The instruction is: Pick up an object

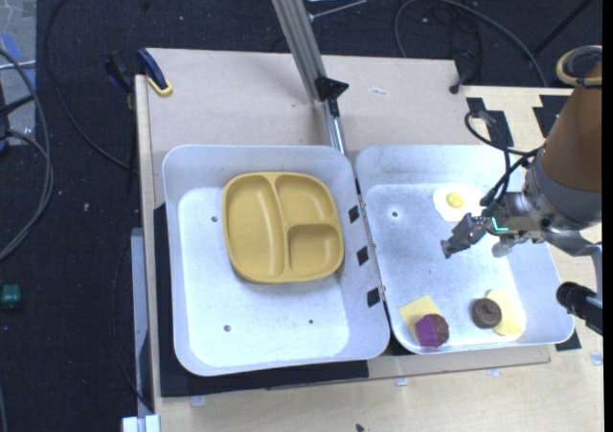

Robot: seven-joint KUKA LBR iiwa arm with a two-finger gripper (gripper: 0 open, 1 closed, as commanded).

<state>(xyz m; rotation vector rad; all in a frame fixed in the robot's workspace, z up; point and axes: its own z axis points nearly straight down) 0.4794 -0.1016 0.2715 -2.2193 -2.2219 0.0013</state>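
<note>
My gripper (pixel 476 240) hangs over the right bin (pixel 402 229), open, with nothing between its dark fingers (pixel 458 238). A fried-egg toy (pixel 452 200) lies just up and left of it on the bin floor. Near the bin's front edge sit a purple lump (pixel 431 329) on a yellow slice (pixel 416 310), and a brown round piece (pixel 487 313) on another yellow slice (pixel 508 321). The arm (pixel 575 152), grey with an orange band, comes in from the right.
The left bin (pixel 201 315) holds a yellow divided plate (pixel 283 227). A slanted metal pole (pixel 299 28) rises behind the bins. Black clips (pixel 362 234) line the seam between the two bins.
</note>
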